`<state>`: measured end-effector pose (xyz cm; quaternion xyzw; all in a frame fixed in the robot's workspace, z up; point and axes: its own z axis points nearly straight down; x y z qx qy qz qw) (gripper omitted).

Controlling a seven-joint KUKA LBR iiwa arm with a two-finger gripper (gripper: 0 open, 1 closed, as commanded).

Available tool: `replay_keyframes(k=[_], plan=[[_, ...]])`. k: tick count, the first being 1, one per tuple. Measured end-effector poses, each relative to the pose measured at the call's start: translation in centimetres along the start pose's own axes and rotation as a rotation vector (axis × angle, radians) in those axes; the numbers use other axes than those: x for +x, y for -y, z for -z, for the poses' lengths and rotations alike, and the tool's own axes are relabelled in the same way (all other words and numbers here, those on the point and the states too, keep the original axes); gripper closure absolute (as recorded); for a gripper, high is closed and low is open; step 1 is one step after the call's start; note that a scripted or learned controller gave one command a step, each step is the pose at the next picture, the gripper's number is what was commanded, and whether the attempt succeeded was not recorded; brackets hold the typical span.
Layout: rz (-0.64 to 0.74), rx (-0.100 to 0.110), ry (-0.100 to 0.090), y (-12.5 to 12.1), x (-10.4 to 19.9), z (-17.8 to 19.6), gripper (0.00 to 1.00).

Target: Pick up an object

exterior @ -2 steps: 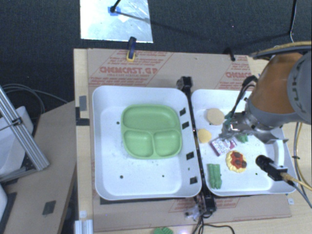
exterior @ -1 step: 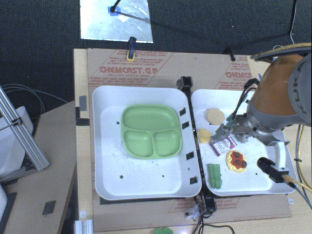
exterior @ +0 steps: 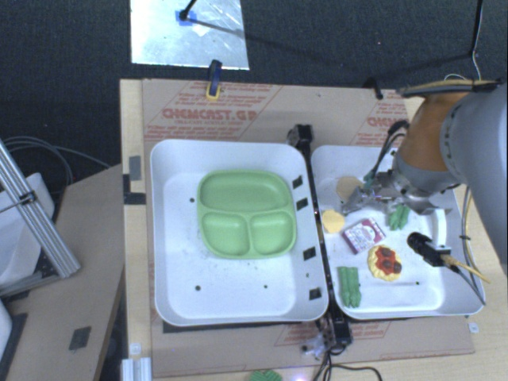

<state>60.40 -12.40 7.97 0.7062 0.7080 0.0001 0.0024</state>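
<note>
In the right bin [exterior: 413,296], pincer [exterior: 357,201] beside tan disc [exterior: 346,186], open or closed impossible to tell.

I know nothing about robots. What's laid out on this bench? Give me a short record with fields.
left bin: holds a green plastic plate with three compartments
right bin: holds small toy foods
foods: tan round piece, yellow chunk, pink packet, yellow-and-red pizza slice, upper green piece, lower green piece
gripper: low in the right bin, near the tan round piece
grasp: cannot tell
</note>
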Motion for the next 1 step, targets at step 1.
replay_keyframes(k=[1], plan=[[0.001, -0.014, 0.0, 4.65, -0.04, 22.01, 0.0]])
